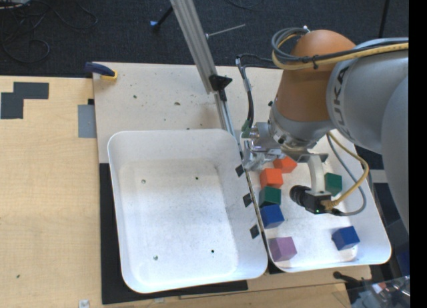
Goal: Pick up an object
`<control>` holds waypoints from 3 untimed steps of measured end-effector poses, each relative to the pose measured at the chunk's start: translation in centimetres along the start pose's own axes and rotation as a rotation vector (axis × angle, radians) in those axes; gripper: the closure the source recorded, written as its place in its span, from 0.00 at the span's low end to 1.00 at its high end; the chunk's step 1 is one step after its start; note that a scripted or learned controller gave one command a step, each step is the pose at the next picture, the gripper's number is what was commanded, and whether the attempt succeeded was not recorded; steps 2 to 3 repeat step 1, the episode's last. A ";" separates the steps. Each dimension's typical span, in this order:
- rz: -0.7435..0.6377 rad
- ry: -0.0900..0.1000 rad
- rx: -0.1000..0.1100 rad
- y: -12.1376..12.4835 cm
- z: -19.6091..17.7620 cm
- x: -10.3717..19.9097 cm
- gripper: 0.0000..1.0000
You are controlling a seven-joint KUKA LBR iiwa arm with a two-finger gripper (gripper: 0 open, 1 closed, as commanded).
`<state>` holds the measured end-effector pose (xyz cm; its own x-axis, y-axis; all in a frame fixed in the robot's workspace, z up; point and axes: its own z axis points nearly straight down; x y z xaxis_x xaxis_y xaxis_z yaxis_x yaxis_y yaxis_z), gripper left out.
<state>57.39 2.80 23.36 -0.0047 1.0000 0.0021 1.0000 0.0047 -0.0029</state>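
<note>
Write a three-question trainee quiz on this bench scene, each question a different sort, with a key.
1. True or false: the purple block lies in the left bin.
2. Multiple choice: which block lies directly between the orange block and the blue block along the right bin's left wall? A) dark green B) purple C) yellow
3. Fill in: the second blue block lies near the right bin's ____ right corner.

Key: 1 false; 2 A, the dark green block; 3 near.
</note>
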 end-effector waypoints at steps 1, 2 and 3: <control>0.000 0.000 0.003 -0.2 1.1 5.9 1.00; 0.000 0.000 0.003 -0.2 1.1 5.9 1.00; 0.000 0.000 0.003 -0.2 1.1 5.9 1.00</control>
